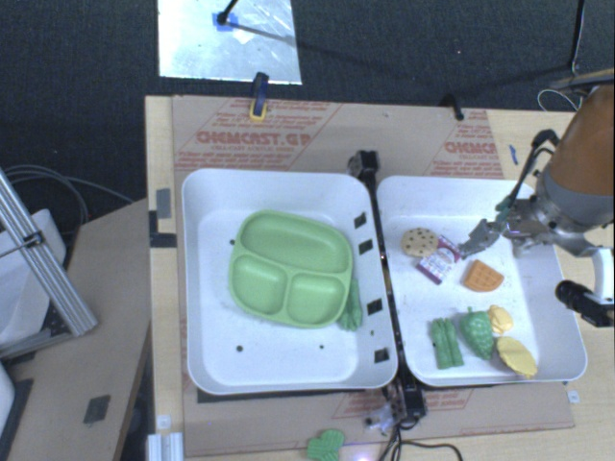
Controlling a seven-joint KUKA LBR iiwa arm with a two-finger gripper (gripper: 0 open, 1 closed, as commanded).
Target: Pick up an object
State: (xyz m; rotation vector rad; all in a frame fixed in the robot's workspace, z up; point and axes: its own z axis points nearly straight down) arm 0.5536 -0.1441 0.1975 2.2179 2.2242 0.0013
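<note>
A dark carpeted floor [86, 84] is seen around the tabletop [115, 286], with a shiny metal sheet [229, 27] lying on it at the top and an aluminium frame post [43, 267] at the far left. The bins rest on a brown protective sheet [327, 128] on which the word "CHEMCAST" is printed in red, once above each bin; the smaller print beside it cannot be read. A yellow clamp [258, 99] is fixed at the sheet's upper edge.

In the left bin [207, 200] a green divided plate [290, 269] is lain, its long axis running from upper left to lower right, with a small green leafy piece [352, 305] touching its right edge. A green item [327, 444] is seen on the tabletop below the bins.

In the right bin [557, 353] several toy foods are scattered: a round cookie [418, 242], a purple and white wrapped packet [438, 260] just beside it with its long axis sloping from lower left to upper right, an orange wedge [482, 277], a green asparagus bundle [445, 342] pointing roughly up and down, a green leafy vegetable [476, 332], a small yellow piece [500, 318] and a yellow lemon-like piece [517, 356]. No writing on the packet can be made out.

The gripper [478, 238] is held low over the right bin, near the packet's upper right end, its tip directed toward lower left. Whether it is spread or pressed together cannot be told. Nothing is seen between its tips.
</note>
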